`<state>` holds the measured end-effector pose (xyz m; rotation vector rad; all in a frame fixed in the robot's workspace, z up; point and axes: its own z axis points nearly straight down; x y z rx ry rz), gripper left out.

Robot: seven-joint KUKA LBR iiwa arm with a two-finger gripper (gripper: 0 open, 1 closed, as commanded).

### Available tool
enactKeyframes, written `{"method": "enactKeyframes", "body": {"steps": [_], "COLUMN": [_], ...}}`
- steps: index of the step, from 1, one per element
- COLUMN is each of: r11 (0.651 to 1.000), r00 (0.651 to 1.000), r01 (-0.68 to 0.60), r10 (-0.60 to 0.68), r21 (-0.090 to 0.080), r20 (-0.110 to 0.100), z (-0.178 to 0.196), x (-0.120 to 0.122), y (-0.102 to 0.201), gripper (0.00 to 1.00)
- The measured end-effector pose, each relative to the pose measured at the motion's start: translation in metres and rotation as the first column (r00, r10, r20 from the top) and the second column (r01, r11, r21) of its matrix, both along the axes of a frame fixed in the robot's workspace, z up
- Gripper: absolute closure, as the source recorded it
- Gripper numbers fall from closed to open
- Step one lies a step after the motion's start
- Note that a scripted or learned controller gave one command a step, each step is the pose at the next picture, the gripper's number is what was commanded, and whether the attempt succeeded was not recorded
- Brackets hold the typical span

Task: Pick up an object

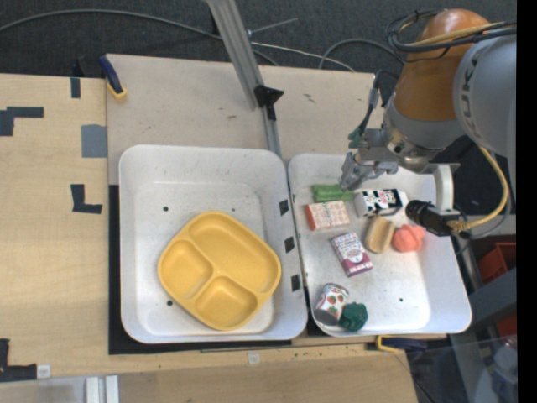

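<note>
Fingers (pixel 352 177) above green block (pixel 329 193)

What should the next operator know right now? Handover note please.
Gripper: low over the right bin, at its upper left, above the green block; finger state unreadable, nothing seen held.
Right bin: green block, pink packet, black-and-white carton, tan piece, orange-pink lump, purple packet, patterned cup beside a dark green item.
Left bin: yellow divided tray.
Done: approach. Left: grasp and lift.
</note>
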<state>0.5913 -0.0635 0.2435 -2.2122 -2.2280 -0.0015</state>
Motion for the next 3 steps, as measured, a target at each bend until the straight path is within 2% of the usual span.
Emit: {"method": "enactKeyframes", "body": {"steps": [1, 2, 3], "r11": [1.0, 1.0, 1.0], "r00": [1.0, 1.0, 1.0], "r01": [0.001, -0.001, -0.001], "r10": [-0.001, 0.001, 0.001], "r21": [0.0, 0.0, 0.0], "r20": [-0.001, -0.001, -0.001], "z": [-0.002, 0.003, 0.003], "x": [0.001, -0.006, -0.001], "y": [0.044, 0.101, 0.159], "gripper": [1.0, 1.0, 1.0]}}
